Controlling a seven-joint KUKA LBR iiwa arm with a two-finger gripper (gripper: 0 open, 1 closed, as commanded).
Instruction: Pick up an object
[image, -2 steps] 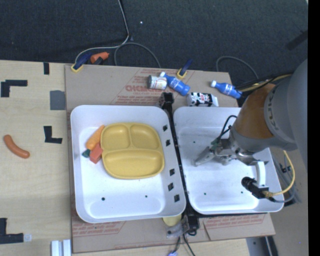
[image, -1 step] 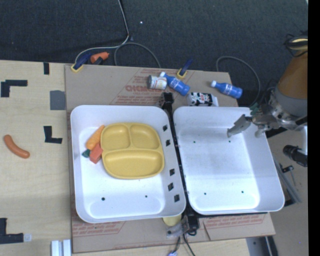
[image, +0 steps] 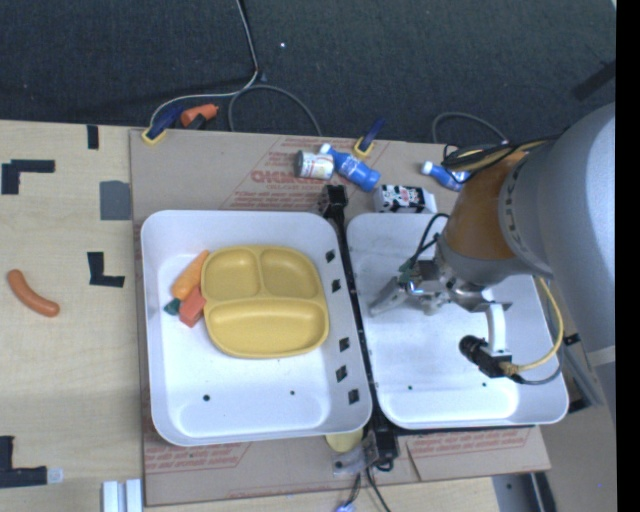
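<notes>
Arm reaches down over the right bin, fingers spread, gripping nothing.

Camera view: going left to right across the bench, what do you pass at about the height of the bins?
Sausage on the bare bench → carrot in the left bin → yellow divided plate → gripper over the right bin → grey arm.
</notes>
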